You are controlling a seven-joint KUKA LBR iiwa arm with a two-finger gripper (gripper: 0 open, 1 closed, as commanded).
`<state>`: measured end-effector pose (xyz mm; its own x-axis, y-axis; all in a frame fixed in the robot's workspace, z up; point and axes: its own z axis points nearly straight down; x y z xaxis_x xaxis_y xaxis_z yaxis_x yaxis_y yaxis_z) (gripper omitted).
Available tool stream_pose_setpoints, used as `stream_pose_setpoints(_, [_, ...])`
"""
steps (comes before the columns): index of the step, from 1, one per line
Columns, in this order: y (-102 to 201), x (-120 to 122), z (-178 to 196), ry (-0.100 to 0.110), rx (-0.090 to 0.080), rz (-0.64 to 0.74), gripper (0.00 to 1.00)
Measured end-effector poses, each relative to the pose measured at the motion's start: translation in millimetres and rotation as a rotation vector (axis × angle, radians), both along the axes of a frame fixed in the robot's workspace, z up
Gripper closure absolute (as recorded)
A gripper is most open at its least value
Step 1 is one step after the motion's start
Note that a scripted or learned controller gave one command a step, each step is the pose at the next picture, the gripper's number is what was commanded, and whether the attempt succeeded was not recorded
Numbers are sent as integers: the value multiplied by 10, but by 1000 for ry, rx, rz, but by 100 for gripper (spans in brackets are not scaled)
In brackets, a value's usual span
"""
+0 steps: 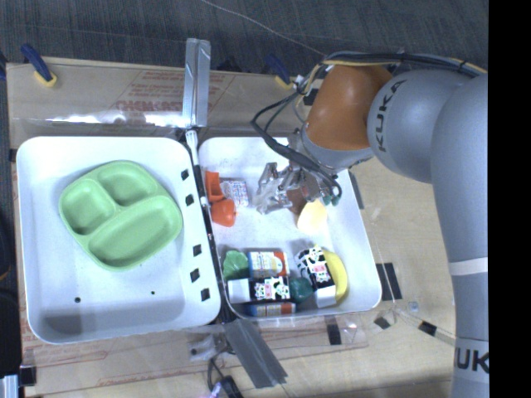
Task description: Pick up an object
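Here the grey KUKA arm (431, 131) reaches in from the right, its orange band (340, 110) above the right bin (365, 247). The gripper (274, 191) hangs low over the middle of that bin, its metal fingers pointing toward the bin's left side; whether the jaws are apart or together cannot be told, and nothing is plainly seen between them. Just left of the gripper lie an orange toy (220, 201) and a small pale packet (236, 191) against the divider. Just right of the gripper sits a pale yellow rounded object (312, 216). Along the bin's near wall are crowded a green item (235, 264), a small carton with an orange and blue label (266, 263), two black-and-white cow-patterned boxes (271, 289), and a yellow banana (336, 274). The left bin (50, 305) holds a green divided plate (121, 212), lying flat with three compartments. Both bins rest on the brown tabletop (406, 247).
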<state>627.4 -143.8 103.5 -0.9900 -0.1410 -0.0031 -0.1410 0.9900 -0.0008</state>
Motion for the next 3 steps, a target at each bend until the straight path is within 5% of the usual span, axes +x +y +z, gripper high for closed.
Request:
stream_pose_setpoints(1, [-661,82,-95,-1,-3,146,100])
stream_pose_setpoints(2, [171,338,963,-12,-1,59,100])
stream_pose_setpoints(3, [-574,-507,247,6,1,244,100])
